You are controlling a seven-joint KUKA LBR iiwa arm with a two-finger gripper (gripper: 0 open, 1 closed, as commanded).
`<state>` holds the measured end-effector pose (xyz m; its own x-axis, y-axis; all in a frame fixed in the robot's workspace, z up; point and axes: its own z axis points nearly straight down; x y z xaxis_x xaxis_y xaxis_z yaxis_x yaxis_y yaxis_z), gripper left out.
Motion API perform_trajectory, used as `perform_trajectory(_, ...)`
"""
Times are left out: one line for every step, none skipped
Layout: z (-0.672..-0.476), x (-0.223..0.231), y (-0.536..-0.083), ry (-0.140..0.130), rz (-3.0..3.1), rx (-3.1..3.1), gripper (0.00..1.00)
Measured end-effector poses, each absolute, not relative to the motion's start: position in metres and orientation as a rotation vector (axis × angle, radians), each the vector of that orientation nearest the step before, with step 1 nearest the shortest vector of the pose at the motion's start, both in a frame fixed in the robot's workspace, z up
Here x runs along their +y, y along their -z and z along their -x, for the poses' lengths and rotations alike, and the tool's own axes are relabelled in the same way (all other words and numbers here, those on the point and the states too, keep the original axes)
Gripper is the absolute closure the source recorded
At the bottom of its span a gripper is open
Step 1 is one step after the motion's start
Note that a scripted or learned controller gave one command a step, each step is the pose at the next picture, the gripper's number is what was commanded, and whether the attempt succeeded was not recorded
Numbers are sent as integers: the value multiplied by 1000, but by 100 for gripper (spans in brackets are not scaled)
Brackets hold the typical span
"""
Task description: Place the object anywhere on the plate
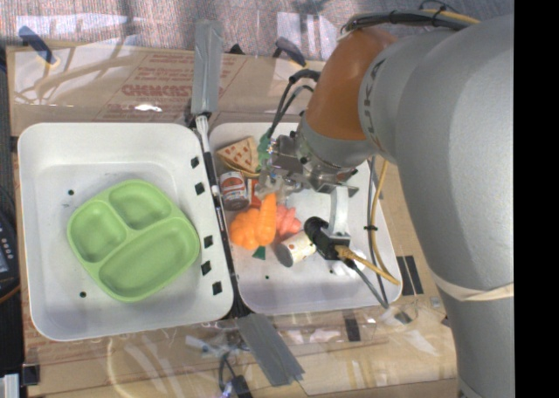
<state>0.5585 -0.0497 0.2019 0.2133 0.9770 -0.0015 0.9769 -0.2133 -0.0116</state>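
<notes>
Arm (419,117) low over right bin (367,291)

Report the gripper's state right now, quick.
Gripper: down in the right bin over the pile of toy food, beside the orange piece; open or closed cannot be told, and no object is seen in its grasp.

The gripper (278,180) is hanging over the right bin (367,296). Just left of it a can (233,189) is lying; below it, a carrot (255,223) and a cup (296,250). The plate (133,238) is sitting well left, in the left bin (44,291).
</notes>
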Motion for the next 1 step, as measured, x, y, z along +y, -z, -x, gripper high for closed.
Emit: perform_trajectory(-561, -1, -187, -12, 2328, -2098, 100)
